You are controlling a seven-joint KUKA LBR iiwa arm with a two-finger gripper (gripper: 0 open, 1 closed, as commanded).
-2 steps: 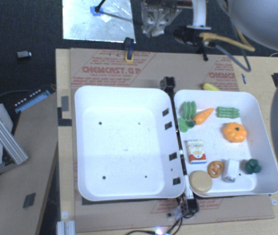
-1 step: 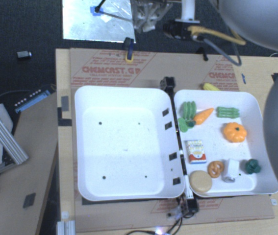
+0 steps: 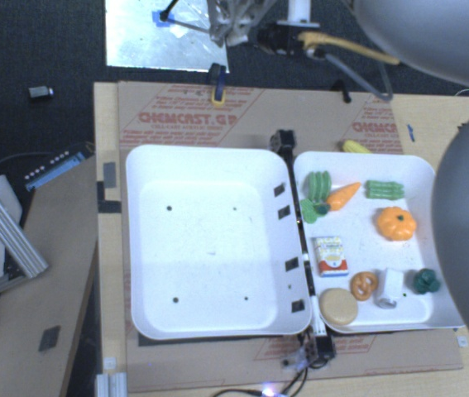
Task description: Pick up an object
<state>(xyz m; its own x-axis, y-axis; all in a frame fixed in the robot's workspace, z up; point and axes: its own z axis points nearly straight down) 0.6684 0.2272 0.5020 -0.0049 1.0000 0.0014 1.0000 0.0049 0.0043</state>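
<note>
Two white bins (image 3: 209, 160) sit side by side. One holds one carrot (image 3: 343, 194), one pumpkin (image 3: 395, 223), one pretzel (image 3: 364, 284), one small box (image 3: 330, 255), one round bun (image 3: 338, 307), one white block (image 3: 391, 286), one broccoli floret (image 3: 425, 282) and two green pod bunches (image 3: 318, 185).

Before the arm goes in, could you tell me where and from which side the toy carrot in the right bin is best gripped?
Probably across the thick orange middle of the carrot, coming straight down from above. It lies flat and slanted, its leafy end down-left against the green vegetable and its tip up-right. The fingers should close across its narrow width, set crosswise to that slant; its upper-right half has bare bin floor on both sides.
</note>
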